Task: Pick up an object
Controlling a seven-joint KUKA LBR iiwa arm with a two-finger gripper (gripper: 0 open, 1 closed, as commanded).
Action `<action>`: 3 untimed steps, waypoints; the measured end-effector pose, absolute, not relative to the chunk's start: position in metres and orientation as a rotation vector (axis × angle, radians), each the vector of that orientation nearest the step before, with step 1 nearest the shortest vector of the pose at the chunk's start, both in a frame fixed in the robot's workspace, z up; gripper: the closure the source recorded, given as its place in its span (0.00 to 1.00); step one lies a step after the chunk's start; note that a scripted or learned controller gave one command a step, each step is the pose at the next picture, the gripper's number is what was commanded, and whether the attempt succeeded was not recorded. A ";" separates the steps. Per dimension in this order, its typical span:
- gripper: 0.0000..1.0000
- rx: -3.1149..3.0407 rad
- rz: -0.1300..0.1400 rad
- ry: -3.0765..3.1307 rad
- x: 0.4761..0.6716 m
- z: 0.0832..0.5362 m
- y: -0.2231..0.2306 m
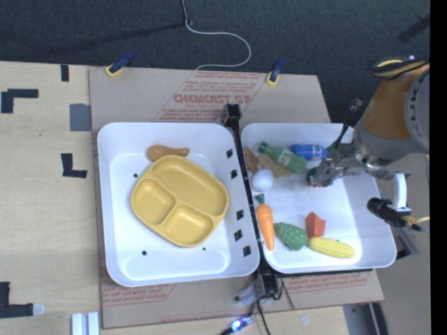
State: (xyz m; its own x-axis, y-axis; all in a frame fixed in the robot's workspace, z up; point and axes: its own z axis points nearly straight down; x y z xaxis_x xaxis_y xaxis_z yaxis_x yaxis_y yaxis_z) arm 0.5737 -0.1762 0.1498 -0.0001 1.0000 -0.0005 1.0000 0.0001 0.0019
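**Over the right bin: reaching toward the bottles**

Near the far edge of the right bin [363, 257]: a green bottle [284, 158] and a blue bottle [307, 150], lying side by side and touching, the likeliest things to pick. Just beside the blue bottle, toward the bin's right edge, the gripper [321, 176], low over the white floor. Nothing seen between its tips; too small and dark to tell whether wide or narrow. Behind it, toward the right, the grey arm [391, 121] with its orange band.

Further out in the same bin: a white ball [263, 181] by the left wall, an orange carrot [265, 226] along that wall, a green vegetable [291, 236], a red block [315, 224] and a yellow corn cob [332, 248] near the near edge. Across the divider, in the left bin [112, 208], a yellow divided plate [180, 200] with a brown drumstick [167, 151] at its far side.

Judged step: approach, not yet a grasp. Next move, probably: shift a little toward the blue bottle, lower over its body, close across its narrow width, then lift. Risk: rolling of the round bottle, or pushing against the green one.
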 end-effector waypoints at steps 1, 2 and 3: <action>1.00 2.217 0.003 2.220 0.578 0.200 -0.186; 1.00 2.219 0.001 2.222 0.579 0.226 -0.185; 1.00 2.217 0.000 2.228 0.558 0.235 -0.140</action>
